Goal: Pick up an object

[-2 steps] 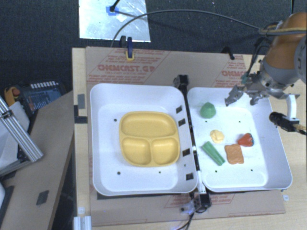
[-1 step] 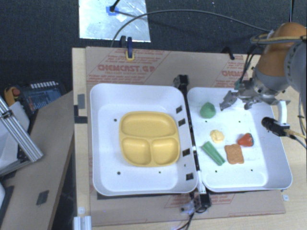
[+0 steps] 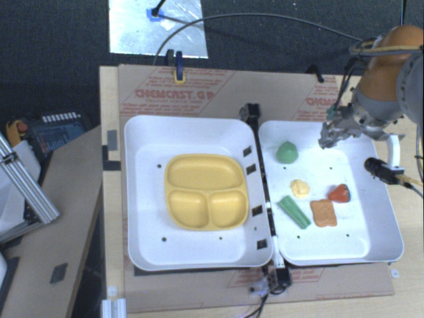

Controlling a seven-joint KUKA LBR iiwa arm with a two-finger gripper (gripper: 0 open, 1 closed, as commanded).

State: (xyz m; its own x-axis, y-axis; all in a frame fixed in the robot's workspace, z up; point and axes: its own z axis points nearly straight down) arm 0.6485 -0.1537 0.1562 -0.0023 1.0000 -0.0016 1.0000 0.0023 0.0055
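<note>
Gripper [image 3: 329, 140] at one o'clock of right bin [image 3: 377, 244], near its back rim; fingers too blurred to call, nothing seen between them. Nearest target: green ball [image 3: 287, 152], at nine o'clock of gripper. Probably light, smooth, prone to roll; best pinched across its middle. No long axis. Green stick [image 3: 293, 212], at six o'clock of ball, running ten to four; likely stiff, best grasped across its width. Yellow tray [image 3: 205, 191] in left bin [image 3: 142, 244].

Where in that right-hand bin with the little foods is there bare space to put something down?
The right bin has bare floor along its near edge, below the green stick and orange slab, and at its far left corner above the green ball. The middle is crowded; the gripper hangs over the far side.
</note>
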